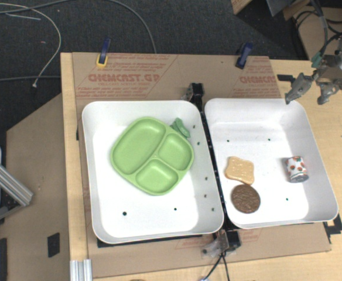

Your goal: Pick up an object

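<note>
In the right bin [276, 113] lie a tan slice of toast [239, 170], a round brown cookie [245, 198] just below it, and a small white can with red spots [297, 169] near the right wall. A green divided plate [152, 155] sits in the left bin [101, 157], with a small dark green piece [181, 127] at its upper right rim. My gripper [307, 93] hovers above the far right corner of the right bin, open, with nothing between its fingers. It is well away from all the objects.
The two bins stand side by side on a cardboard-covered bench [71, 157], joined by black clips [195, 91]. Blue clamps [104, 50] hold the cardboard at the far edge. Cables [54, 22] lie on the dark floor behind.
</note>
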Tool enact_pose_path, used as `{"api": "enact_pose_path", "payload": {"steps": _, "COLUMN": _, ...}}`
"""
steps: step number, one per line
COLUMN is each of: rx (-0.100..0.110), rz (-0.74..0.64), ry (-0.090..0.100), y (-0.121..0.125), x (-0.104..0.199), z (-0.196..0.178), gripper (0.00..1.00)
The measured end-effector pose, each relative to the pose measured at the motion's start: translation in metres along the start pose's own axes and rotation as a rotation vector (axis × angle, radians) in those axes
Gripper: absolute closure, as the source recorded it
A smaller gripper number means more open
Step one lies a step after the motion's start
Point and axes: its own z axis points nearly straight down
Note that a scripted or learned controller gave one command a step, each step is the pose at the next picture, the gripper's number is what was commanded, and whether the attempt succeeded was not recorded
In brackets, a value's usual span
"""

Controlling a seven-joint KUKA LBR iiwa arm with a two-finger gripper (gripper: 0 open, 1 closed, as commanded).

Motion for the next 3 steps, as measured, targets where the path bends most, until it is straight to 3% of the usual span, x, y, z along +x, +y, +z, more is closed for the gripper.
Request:
{"api": "enact_pose_path", "payload": {"steps": 1, "rx": -0.011, "rz": -0.003, "ry": -0.003, "y": 0.002, "x": 0.001, "z": -0.006, "gripper": 0.0}}
{"api": "enact_pose_path", "payload": {"steps": 3, "rx": -0.003, "rz": -0.002, "ry": 0.0, "y": 0.007, "x": 0.007, "z": 0.105, "gripper": 0.0}}
